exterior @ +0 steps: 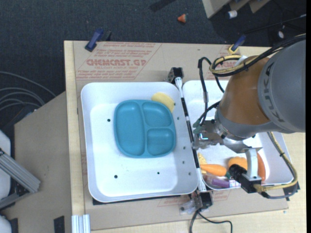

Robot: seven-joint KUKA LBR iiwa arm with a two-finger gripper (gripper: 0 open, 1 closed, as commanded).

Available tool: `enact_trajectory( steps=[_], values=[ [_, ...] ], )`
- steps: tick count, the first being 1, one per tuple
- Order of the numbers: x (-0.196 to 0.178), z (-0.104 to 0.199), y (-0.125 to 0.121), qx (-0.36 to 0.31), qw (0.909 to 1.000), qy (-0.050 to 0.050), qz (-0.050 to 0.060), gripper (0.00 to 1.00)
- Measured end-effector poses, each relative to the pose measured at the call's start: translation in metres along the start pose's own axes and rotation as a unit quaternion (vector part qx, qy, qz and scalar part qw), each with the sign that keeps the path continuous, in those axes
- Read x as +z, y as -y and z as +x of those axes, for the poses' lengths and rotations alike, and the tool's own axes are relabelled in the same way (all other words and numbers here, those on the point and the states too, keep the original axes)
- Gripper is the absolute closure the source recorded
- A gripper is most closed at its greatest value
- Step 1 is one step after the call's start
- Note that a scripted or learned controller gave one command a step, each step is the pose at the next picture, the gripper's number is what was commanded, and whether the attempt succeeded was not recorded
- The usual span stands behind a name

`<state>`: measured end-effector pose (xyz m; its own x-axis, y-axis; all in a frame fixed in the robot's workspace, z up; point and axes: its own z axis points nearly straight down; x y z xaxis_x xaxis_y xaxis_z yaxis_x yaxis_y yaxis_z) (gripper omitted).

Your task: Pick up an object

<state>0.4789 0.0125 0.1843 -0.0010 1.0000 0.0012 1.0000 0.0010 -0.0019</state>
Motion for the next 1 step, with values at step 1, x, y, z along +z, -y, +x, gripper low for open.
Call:
enact_trajectory(
  steps=[1],
  values=[
    [0.0002,0.0717,0.0000,0.000,1.0000,0.000,-0.001,1.00]
  ],
)
